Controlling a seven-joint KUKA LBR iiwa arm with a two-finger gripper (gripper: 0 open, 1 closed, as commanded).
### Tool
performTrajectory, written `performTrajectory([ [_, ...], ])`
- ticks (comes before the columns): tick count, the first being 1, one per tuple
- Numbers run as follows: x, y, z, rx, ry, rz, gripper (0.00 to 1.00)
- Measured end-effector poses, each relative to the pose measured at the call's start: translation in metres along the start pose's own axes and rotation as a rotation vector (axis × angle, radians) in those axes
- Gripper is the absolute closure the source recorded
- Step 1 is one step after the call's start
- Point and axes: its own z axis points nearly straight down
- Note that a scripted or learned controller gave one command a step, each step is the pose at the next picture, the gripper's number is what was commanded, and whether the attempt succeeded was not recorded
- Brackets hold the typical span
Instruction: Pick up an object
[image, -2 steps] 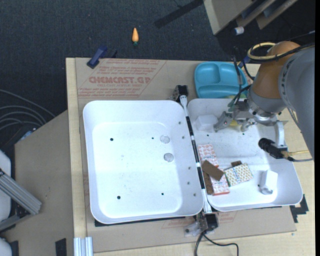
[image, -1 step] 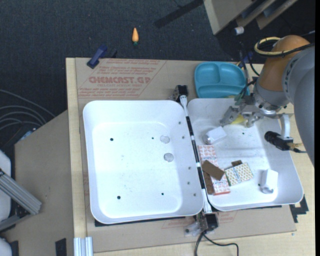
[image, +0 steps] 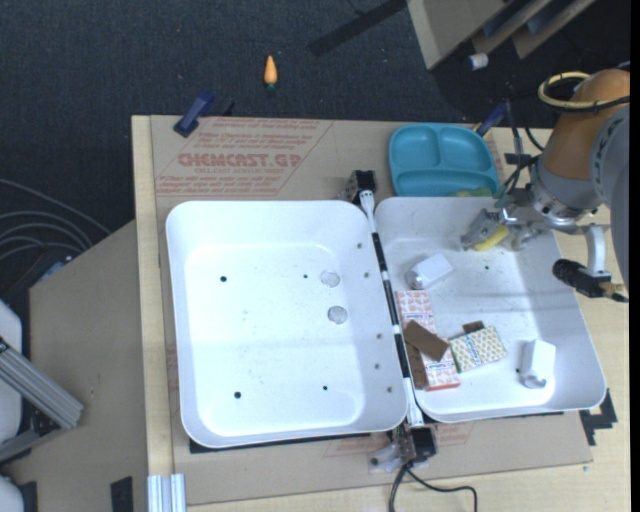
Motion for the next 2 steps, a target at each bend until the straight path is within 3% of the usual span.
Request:
performTrajectory([
  [1, -0.0006, -0.0004, -0.0103, 0.002, -0.003, -0.001, 1.00],
  [2, 0.0000, 0.0002, -0.0105, 0.001, -0.002, -0.001, 0.00],
])
